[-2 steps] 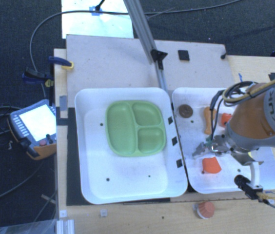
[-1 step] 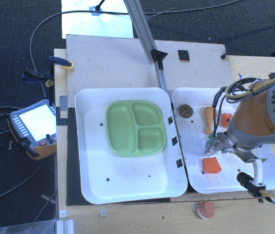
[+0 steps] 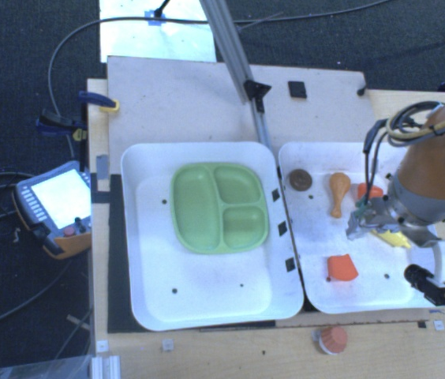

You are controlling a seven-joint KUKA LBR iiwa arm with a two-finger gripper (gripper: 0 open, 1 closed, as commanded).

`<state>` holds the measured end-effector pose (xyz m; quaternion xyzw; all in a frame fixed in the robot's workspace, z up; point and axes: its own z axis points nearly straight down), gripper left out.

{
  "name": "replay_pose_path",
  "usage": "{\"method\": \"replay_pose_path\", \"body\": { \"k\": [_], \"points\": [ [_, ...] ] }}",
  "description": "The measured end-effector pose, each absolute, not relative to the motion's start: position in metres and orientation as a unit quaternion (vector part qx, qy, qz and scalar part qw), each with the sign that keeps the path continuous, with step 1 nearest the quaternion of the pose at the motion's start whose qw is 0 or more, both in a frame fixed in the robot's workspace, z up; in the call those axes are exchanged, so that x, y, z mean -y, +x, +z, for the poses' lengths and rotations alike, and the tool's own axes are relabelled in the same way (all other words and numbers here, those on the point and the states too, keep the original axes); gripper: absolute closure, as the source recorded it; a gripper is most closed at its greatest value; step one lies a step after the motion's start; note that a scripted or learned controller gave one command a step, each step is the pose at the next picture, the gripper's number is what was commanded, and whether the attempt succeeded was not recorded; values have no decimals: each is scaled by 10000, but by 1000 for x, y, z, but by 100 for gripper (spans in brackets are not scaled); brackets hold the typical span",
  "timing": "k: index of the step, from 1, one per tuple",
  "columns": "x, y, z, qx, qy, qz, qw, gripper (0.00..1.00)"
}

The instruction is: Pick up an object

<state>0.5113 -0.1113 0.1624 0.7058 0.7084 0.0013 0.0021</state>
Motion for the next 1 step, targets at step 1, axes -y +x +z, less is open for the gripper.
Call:
{"method": "replay_pose_path", "body": {
  "k": [1],
  "points": [
    [113, 508, 207, -7086, 7056, 14, 22, 100]
  ]
}}
